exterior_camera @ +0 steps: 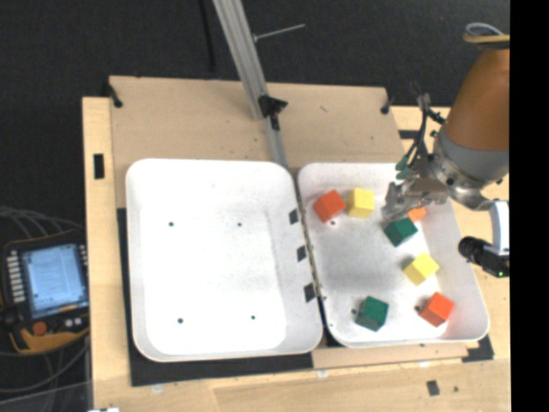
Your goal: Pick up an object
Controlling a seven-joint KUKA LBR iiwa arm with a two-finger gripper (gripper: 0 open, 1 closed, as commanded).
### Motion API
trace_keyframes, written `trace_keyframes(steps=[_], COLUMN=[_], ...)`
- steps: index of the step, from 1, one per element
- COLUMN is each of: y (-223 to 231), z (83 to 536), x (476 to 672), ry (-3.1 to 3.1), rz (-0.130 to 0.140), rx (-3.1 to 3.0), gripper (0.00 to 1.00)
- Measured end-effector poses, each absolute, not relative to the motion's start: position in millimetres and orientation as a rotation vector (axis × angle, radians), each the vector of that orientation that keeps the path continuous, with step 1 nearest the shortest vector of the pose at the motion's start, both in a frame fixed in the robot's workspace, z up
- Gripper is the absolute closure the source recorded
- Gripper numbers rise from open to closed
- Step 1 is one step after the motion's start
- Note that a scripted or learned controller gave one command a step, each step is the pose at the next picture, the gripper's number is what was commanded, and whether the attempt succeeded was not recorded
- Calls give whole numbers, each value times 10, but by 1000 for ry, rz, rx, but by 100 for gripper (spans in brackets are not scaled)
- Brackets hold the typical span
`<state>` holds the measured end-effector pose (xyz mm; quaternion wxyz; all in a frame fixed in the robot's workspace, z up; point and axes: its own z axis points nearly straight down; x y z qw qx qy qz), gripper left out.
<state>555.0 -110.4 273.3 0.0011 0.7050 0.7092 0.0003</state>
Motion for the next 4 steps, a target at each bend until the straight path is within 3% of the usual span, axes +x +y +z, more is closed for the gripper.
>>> trace_keyframes(steps=[2, 4], y=[-195, 796], z=[2506, 2461], x=[6079, 6417], ry=[2225, 2229], rz=[1, 5], rx=[2214, 2212], gripper=[100, 100])
